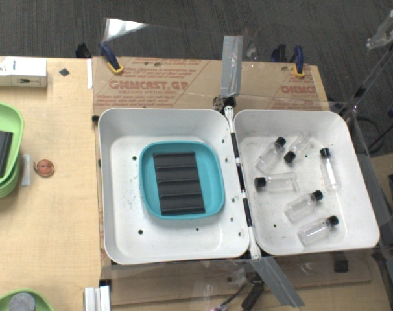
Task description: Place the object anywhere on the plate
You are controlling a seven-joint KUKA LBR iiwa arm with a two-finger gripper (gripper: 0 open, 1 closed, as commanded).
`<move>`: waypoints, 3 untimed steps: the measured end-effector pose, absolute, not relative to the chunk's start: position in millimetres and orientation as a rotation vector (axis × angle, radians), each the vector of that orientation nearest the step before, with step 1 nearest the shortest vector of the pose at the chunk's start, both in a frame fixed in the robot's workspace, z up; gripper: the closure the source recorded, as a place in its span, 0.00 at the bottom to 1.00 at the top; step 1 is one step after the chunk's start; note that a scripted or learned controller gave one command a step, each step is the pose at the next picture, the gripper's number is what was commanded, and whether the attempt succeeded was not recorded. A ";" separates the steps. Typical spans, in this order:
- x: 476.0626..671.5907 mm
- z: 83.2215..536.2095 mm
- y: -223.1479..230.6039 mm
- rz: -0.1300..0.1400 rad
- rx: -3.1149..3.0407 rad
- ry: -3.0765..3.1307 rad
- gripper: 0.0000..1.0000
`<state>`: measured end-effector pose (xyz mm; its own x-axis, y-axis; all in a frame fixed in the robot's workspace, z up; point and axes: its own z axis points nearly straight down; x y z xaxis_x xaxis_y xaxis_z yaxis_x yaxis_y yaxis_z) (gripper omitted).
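— What sits in the left bin (120, 193)?
— A teal square plate (213, 173), lying flat at the middle of it. A black ribbed block (178, 183) covers most of the plate's floor.

— And the right bin (274, 222)?
— Six clear vials with black caps lie scattered on their sides. Two (269, 153) (300, 146) lie close together near the far wall, and one (329, 170) lies near the right wall. One (277, 184) lies just beside the divide between the bins. Two more (300, 205) (315, 230) lie toward the near right corner. None touches the plate; all are in the other bin.

— The tool?
— Whether it is apart or together cannot be told.

— Anything else on the table (54, 238)?
— Cardboard (157, 83) under the bins, held by two clamps (110, 58) (298, 63) at its far edge. Green dishes (8, 118) are stacked at the left edge, and a white box (16, 73) lies beyond them.
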<state>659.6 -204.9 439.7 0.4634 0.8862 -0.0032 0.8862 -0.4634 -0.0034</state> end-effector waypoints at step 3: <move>659.6 439.7 -204.9 0.007 -2.686 -1.627 0.00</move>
<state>659.6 -204.9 439.7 0.4634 0.8862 -0.0032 0.8862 -0.4634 -0.0034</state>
